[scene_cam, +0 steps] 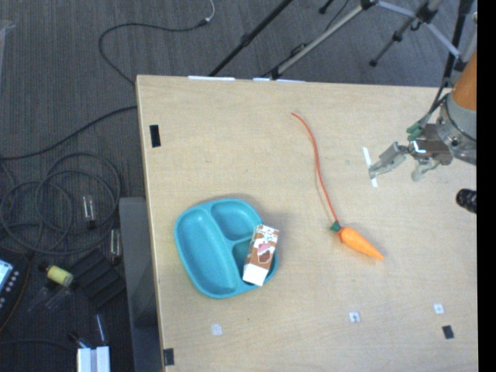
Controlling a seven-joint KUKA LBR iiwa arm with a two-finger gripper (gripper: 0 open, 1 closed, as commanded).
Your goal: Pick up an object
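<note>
A: What surrounded the desk (232, 130)?
B: Dark grey carpet (70, 22), with black cables (54, 200) coiled at the left.
A: Anything beyond it?
B: Tripod legs (372, 6) stood past the far edge, and a thin white cable (203, 6) trailed nearby.

I see 3 candidates on the bench. Carrot (359, 243): orange toy, lying flat, green stub toward upper left, tip to lower right, w/ a thin orange cord (316, 169) running up from the stub. Blue tray (203, 248): divided, sits left of centre. Small carton (261, 256), brown & white, lies in the tray's right compartment, leaning over its rim.
</note>
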